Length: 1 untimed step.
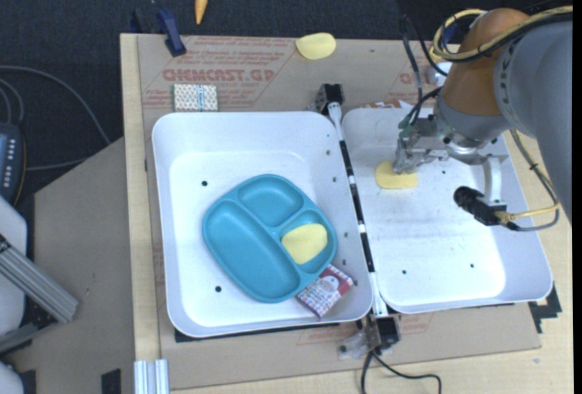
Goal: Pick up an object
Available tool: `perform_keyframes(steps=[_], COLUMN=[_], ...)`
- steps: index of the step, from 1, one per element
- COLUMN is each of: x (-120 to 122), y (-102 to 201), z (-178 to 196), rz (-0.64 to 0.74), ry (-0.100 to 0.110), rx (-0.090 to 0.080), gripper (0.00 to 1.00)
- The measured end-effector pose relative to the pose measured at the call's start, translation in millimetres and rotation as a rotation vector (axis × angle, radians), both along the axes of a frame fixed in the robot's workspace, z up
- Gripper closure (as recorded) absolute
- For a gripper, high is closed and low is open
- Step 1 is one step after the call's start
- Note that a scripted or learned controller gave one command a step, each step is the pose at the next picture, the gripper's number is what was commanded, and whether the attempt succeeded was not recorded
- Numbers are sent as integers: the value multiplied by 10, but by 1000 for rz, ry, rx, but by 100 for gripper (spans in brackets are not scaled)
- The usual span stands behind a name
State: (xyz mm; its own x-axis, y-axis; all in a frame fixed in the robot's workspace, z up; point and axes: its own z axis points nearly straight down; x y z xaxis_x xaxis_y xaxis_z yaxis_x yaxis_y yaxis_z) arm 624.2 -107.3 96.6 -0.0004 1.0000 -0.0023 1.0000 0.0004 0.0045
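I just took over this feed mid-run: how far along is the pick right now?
Done: the arm has reached into the right bin, and the hand sits low, right at the pale yellow object.
In hand: nothing that I can confirm; the object appears to lie flat on the bin floor.
Left: grasp and lift. The blue divided plate and its yellow piece sit in the left bin.

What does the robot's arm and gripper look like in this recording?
The arm is a thick, rounded grey body with a glossy orange band above the wrist. Yellow and dark cables loop beside the band, and another yellow cable trails lower down past a small black part. The gripper is a compact piece of grey metal, too small to make out in detail.
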Motion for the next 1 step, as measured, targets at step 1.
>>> perform_keyframes(steps=[1], x=[-1], y=[0], z=[-1], rz=[0], ry=[0], rx=[0], gripper=[0])
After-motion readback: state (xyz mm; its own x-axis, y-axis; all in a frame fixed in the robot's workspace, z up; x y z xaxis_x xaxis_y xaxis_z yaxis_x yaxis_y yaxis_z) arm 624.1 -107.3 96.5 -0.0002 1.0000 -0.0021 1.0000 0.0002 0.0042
